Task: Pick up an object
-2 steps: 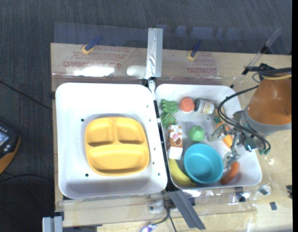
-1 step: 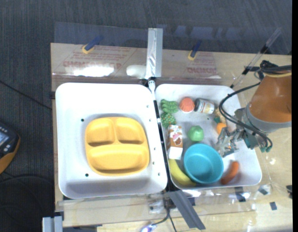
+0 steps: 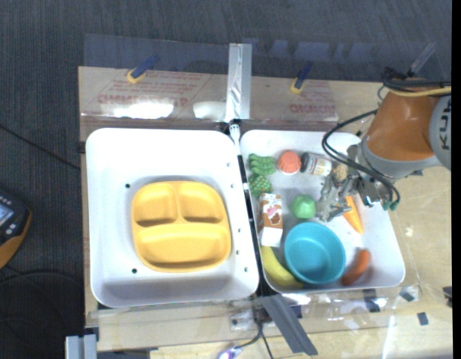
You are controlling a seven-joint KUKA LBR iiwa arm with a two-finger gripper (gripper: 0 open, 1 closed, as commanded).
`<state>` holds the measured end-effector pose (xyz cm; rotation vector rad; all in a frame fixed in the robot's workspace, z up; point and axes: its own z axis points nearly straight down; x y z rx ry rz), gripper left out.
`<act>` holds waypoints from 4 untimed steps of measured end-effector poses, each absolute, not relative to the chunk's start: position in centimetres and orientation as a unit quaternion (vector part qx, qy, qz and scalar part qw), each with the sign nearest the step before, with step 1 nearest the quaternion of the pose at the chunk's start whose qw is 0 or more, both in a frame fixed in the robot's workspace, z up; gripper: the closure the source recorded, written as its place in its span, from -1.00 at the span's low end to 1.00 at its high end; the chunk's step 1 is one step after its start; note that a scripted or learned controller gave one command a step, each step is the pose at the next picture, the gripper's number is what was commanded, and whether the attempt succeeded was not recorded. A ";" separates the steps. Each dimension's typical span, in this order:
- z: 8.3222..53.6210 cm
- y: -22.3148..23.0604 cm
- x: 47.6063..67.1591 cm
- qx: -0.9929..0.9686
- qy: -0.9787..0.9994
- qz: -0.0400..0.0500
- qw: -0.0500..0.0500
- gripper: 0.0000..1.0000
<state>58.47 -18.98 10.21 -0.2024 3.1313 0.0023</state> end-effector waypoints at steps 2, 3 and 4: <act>9.0 -20.9 60.0 -0.090 0.996 -0.001 0.004 -1.00; 9.0 -22.2 57.7 -0.085 0.996 -0.002 0.007 -1.00; 10.2 -22.2 57.9 -0.085 0.996 -0.003 0.009 1.00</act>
